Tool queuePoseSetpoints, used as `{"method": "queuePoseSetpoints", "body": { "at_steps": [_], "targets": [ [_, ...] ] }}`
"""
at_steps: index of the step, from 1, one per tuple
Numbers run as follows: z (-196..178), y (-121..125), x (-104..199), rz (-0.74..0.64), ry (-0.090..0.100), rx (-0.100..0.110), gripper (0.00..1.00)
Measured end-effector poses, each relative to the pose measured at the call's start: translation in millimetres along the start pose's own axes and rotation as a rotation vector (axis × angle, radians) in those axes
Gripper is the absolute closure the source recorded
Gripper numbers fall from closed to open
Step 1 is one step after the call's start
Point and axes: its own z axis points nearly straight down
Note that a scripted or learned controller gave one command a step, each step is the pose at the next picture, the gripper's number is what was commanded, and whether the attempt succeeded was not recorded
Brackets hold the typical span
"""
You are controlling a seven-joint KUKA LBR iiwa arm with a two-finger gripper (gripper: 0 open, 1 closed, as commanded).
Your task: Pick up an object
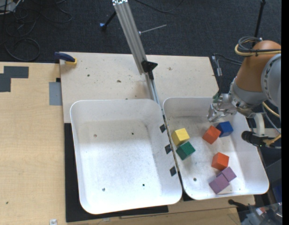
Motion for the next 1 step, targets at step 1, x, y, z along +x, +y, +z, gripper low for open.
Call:
{"method": "queuePoseSetpoints", "body": {
  "at_steps": [1],
  "targets": [
    [-48.8, -4.3, -7.0, 0.005, 0.005, 0.016, 1.0]
  ]
}}
